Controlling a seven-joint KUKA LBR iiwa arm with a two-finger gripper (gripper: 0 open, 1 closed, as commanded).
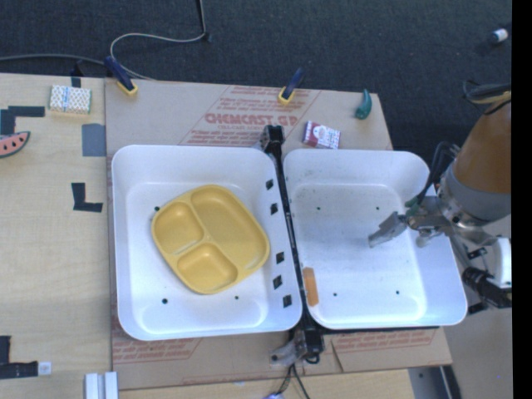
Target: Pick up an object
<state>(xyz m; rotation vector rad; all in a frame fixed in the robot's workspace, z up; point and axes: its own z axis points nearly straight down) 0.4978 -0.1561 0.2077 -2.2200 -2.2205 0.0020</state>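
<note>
Gripper (384, 233): over right bin (357, 166), nothing between its fingers, spread or closed cannot be told; orange object (310, 285): at that bin's left wall, near; yellow tray (209, 238): left bin; step judged approach; next, travel left, descend

Plate (209, 238) is plain mustard yellow, both bins (133, 248) glossy white. Little orange stick (310, 285) in the right one. Cardboard (241, 115) underneath is tan with red lettering, floor (332, 23) is dark charcoal.
</note>
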